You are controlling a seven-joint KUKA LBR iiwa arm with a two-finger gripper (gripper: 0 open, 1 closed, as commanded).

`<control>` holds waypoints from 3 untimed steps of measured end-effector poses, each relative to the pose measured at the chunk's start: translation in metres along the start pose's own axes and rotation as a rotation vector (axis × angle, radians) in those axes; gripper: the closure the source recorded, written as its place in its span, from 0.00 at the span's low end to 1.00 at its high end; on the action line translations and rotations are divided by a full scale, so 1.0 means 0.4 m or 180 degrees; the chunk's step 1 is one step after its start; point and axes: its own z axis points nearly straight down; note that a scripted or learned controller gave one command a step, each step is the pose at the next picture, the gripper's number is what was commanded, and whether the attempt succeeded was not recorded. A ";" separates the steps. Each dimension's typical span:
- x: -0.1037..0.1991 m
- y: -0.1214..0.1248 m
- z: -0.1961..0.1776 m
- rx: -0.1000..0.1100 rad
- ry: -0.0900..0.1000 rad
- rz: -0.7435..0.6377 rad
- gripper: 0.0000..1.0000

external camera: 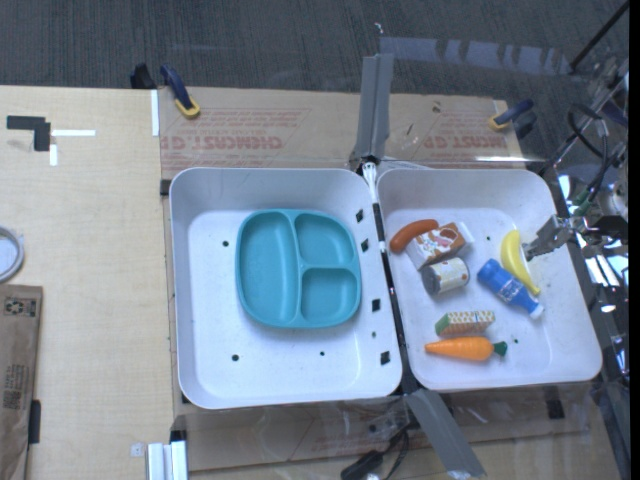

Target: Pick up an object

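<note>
Camera view: pincer (545, 241), its state unclear, hovers just beside the banana (514, 258).

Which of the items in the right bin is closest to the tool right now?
The yellow banana, at the bin's right side. The tool sits right beside it, while the blue bottle, carrot and sausage lie farther left.

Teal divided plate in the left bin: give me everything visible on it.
The teal divided plate is a rounded-square tray that looks like matte plastic, with three compartments: one long one on its left side and two smaller ones on its right, split by raised ridges. It lies flat and right side up near the middle of the left bin, turned slightly askew to the bin's walls. Nothing lies in its compartments and nothing but the bin floor touches it.
</note>
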 end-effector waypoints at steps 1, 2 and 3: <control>-0.065 0.074 0.141 -0.0001 0.0002 0.0807 0.00; -0.045 0.070 0.297 -0.0013 0.0011 0.0645 0.00; -0.012 0.096 0.389 0.0003 0.0009 0.0587 0.00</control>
